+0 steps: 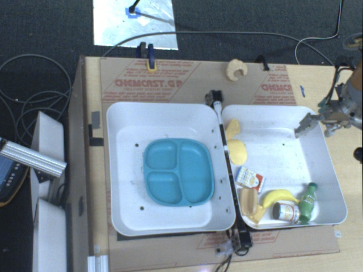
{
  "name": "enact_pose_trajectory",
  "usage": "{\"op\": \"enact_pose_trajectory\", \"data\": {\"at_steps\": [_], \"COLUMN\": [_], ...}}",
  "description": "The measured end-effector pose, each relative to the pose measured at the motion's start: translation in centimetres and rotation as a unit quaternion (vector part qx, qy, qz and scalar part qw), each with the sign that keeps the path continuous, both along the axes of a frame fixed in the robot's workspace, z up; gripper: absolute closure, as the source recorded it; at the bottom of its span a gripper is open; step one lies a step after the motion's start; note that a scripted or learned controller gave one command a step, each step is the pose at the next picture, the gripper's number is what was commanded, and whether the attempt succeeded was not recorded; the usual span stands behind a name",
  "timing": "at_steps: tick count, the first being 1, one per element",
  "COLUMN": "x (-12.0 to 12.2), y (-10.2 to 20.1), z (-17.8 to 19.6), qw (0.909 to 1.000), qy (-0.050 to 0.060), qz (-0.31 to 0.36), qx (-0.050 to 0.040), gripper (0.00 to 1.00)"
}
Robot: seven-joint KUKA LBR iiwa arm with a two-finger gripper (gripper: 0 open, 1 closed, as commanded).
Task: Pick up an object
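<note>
The right bin (317, 169) holds several small items. A yellow lemon-like piece (236, 150) and a smaller yellow piece (232, 128) lie by its left wall. A white and red carton (249, 179) sits below them. A banana (278, 197), a tan piece (248, 202), a small jar (285, 212) and a green bottle (307, 200) crowd the front. My gripper (316, 128) hangs over the bin's upper right corner, open, with nothing between its fingers and well apart from the items.
The left bin (122, 152) holds a blue divided plate (178, 171). A cream-coloured lump (236, 68) lies on the bench behind the bins. A blue and yellow clamp (148, 55) sits at the back edge. Cables run across the floor.
</note>
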State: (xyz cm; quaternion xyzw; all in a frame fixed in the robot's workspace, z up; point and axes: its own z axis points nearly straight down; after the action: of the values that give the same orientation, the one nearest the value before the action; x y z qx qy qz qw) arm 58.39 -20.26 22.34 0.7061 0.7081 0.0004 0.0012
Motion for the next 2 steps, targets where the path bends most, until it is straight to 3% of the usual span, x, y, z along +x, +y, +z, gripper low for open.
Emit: {"op": "enact_pose_trajectory", "data": {"at_steps": [1, 2], "x": [5.9, 1.5], "y": [1.9, -0.5], "z": [-6.6, -7.2], "qw": [1.0, 1.0], "qy": [0.001, 0.001], "qz": [0.001, -0.001], "qx": [0.0007, -0.0005], "gripper": [0.0, 0.0]}}
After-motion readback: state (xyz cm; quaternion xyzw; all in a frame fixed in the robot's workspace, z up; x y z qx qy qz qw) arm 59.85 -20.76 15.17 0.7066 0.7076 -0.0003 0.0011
